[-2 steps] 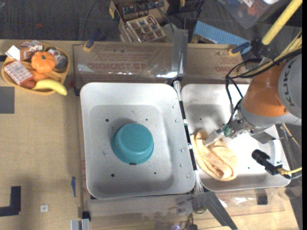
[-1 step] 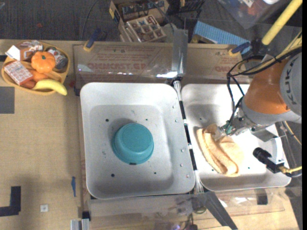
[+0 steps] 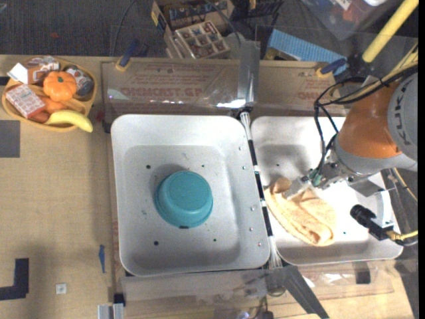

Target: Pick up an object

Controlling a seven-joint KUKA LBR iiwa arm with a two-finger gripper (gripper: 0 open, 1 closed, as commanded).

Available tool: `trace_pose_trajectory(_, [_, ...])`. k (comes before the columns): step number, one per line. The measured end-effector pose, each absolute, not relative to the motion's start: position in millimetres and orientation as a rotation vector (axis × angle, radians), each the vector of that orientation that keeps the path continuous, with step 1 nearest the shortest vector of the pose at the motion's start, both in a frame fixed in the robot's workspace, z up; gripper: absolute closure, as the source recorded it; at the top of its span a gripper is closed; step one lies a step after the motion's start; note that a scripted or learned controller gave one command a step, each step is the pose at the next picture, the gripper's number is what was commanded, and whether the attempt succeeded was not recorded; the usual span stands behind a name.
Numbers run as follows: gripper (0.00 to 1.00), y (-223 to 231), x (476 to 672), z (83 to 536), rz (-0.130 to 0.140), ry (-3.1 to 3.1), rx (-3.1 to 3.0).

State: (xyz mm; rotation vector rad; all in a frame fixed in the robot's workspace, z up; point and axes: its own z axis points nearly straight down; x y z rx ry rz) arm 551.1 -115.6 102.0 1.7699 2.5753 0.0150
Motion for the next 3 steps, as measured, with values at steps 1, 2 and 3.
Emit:
trace_pose_trajectory(1, [1.00, -117.0, 551.8, 112.2, 0.017, 2.569, 1.772])
trace_pose_trajectory(2, [0.00, -117.0, 551.8, 112.3, 0.017, 2.570, 1.771])
trace_pose_trajectory(3, [0.00, -146.7, 615.6, 91.6, 0.008, 2.762, 1.472])
